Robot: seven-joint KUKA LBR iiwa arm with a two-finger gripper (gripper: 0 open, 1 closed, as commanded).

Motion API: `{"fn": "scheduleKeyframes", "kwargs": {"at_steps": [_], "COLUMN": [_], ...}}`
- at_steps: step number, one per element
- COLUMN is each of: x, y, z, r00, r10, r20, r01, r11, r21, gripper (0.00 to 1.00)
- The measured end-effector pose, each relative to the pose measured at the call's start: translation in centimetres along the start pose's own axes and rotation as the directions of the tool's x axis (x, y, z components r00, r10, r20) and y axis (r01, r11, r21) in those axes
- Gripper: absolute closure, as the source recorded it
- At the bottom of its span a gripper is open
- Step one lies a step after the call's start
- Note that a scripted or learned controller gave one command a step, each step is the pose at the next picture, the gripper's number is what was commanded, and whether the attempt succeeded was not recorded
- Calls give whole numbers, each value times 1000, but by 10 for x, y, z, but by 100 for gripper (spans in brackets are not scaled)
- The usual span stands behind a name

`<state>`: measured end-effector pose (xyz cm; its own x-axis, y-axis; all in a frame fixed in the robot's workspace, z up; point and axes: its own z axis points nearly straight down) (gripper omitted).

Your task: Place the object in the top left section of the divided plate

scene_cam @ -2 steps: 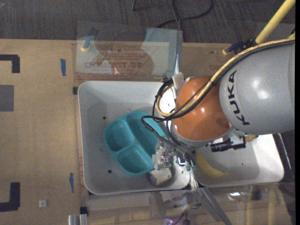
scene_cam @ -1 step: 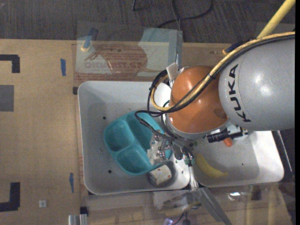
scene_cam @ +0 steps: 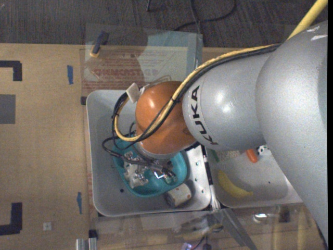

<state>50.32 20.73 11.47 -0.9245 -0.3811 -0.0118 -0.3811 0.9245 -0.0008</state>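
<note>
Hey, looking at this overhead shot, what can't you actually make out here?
- Hand: under the orange wrist; finger state unreadable.
- Teal divided plate: sections covered by the arm.
- Pale block: too blurred to identify.
- Right bin: largely covered by the arm; banana visible.

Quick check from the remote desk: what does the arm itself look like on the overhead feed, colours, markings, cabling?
The arm is glossy silver-grey with rounded, bulbous links and black KUKA lettering on its side. An orange band sits above the wrist. A yellow cable and black cables run along the arm and loop around the orange part toward the metallic gripper.
</note>
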Motion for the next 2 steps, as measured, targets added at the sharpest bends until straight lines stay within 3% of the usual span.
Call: {"fn": "scheduleKeyframes", "kwargs": {"at_steps": [1, 2], "x": [20, 46], "y": [-39, -79], "z": [19, -123], "r00": [993, 986], "r10": [-117, -164], "r20": [13, -4], "r01": [117, 164], "r11": [993, 986], "r21": [-6, -2], "gripper": [100, 100]}}
